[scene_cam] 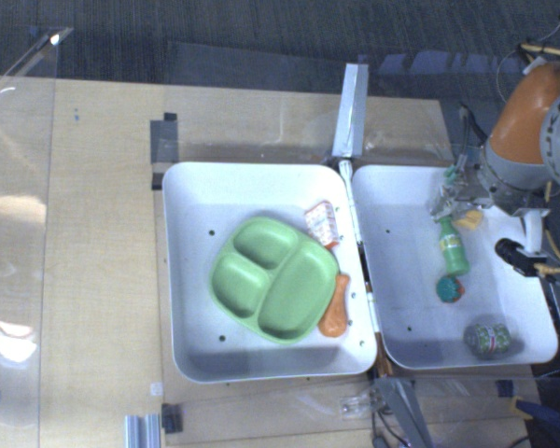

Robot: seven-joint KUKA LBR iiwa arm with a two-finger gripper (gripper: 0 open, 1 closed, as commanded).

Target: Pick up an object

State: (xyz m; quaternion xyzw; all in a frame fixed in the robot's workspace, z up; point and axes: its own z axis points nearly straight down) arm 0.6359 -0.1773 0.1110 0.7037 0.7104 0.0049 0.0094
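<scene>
Tabletop (84,278): pale wood, carries two shallow white bins side by side.

Left bin (191,343): holds green divided tray (275,278), the largest item, three compartments, lying flat approx. mid-bin. Judged rigid moulded plastic, light, but wide and smooth; a rim pinch is the only hold, poor candidate. Orange carrot-shaped piece (336,311) lies touching tray's right edge, near bin wall; looks smooth, tapered, likely to slip. Small red/white packet (320,220) just beside tray's upper right corner; flat, thin, hard to get under.

Right bin (392,250): arm (532,124) enters from right, orange band above wrist. Tool (451,194) sits low over bin's upper part, directly above top end of green bottle (453,250). State of tool: cannot tell, detail too small and cluttered. No item seen held.

Green bottle: lies on its side, long axis roughly up-down in view, yellowish bit at its upper end by the tool. Judged nearest target. Likely light, hollow, stiff, round-bodied, so apt to roll; take hold across mid-body, square to long axis.

Crumpled greenish lump (488,339): near bin's lower right corner, well apart from the tool. Looks soft, irregular, forgiving to pinch.

Teal ball w/ red patch (449,290): just below bottle's lower end. Small, round, will roll off if pinched off-centre.
</scene>
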